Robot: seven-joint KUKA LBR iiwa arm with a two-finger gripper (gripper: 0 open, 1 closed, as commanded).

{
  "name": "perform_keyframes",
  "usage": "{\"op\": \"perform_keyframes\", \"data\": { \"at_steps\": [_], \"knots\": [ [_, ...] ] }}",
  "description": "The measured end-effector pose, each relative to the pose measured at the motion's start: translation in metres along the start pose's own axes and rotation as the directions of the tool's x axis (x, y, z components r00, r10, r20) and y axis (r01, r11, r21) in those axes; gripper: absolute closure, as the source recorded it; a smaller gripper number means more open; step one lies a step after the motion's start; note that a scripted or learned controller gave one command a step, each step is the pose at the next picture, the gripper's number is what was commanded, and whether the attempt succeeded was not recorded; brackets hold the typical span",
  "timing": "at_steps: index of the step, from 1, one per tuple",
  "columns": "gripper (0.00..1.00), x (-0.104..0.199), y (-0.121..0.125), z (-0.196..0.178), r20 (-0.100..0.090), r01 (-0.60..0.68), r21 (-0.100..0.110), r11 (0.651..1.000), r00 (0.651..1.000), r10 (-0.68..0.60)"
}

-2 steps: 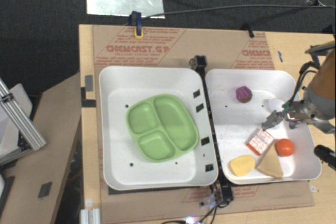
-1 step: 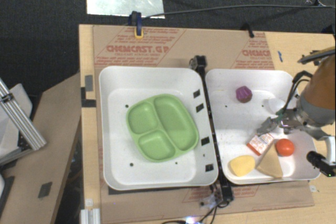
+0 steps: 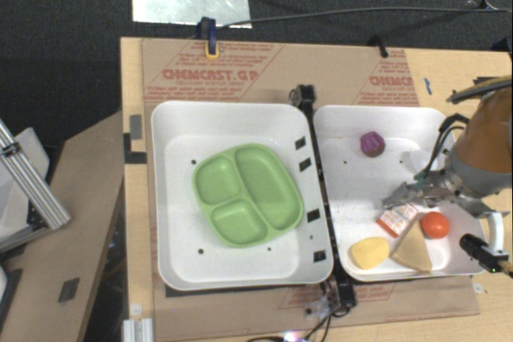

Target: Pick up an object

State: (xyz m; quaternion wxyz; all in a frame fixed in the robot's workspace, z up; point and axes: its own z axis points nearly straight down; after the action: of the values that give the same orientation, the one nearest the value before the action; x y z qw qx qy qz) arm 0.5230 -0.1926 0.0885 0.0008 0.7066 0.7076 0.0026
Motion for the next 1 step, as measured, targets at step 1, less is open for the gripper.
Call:
{"op": "perform_keyframes", "data": {
  "at_steps": [1],
  "knots": [
    [1.00, -0.0001, 0.0034, -0.0137, 0.003, 0.001, -0.011, 1.000, 1.000, 0.000]
  ]
}}
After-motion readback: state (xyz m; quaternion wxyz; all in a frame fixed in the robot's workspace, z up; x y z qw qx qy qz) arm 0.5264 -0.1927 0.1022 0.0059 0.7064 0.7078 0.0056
